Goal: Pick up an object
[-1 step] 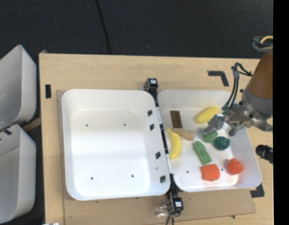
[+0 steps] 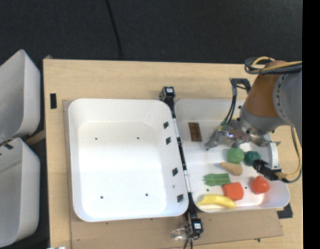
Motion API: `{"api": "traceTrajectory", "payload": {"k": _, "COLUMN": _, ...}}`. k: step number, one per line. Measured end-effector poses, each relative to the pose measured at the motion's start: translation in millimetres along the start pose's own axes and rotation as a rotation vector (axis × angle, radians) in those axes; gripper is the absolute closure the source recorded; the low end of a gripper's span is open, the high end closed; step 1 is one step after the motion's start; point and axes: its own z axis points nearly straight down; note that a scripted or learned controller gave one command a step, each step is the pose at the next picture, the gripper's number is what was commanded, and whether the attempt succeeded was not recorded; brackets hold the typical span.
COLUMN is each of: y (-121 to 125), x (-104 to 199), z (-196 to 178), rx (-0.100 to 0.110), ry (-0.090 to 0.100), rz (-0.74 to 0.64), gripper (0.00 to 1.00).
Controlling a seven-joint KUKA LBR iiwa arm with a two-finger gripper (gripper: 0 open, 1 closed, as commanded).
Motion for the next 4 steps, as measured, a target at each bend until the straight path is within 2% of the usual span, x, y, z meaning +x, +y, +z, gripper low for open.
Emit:
{"api": "traceTrajectory", "payload": {"k": 1, "y": 33, "x": 16, "z": 5, "rx": -0.002, "ry": -0.001, "rz": 0.002, "gripper": 0.0}}
{"api": "traceTrajectory", "payload": {"k": 2, "y": -15, "x": 40, "z": 6, "rx": -0.012, "ry": -0.006, "rz": 0.003, "gripper": 0.0}}
{"api": "traceTrajectory", "payload": {"k": 3, "y": 30, "x": 50, "z": 6, "rx": -0.011, "ry": -0.002, "rz": 0.001, "gripper": 0.0}}
{"api": "traceTrajectory", "payload": {"k": 4, "y": 94, "x": 56, "z": 9, "rx": 0.003, "ry": 0.0, "rz": -0.004, "gripper": 0.0}}
